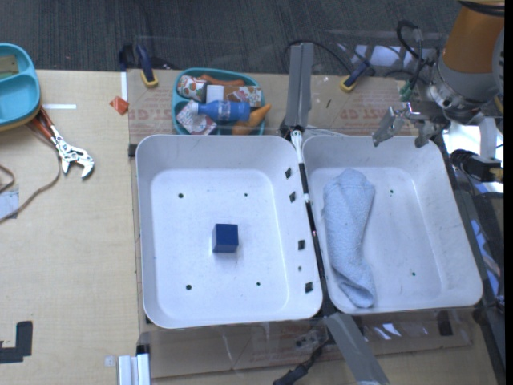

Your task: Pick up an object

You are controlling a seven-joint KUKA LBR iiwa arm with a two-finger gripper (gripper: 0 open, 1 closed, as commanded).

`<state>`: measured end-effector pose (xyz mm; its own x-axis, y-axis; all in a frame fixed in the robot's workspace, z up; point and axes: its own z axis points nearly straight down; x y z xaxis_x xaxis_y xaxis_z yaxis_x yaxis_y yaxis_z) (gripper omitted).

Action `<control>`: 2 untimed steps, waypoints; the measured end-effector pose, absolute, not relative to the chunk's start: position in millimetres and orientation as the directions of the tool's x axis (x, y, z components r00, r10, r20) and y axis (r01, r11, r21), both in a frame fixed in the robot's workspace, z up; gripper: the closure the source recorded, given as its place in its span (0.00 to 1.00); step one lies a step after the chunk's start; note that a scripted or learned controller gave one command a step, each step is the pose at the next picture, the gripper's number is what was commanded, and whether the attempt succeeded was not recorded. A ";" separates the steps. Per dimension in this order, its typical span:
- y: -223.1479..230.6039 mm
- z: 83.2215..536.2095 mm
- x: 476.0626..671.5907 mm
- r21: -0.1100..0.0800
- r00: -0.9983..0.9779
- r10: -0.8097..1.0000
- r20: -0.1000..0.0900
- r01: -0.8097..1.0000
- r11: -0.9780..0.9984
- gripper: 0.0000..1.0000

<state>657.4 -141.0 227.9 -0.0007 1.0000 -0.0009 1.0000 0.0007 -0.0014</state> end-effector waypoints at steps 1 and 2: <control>-191.9 224.8 623.3 -0.002 0.244 0.970 -0.002 0.970 -0.244 0.00; -160.5 311.5 644.0 0.000 0.188 0.982 -0.002 0.982 -0.188 0.00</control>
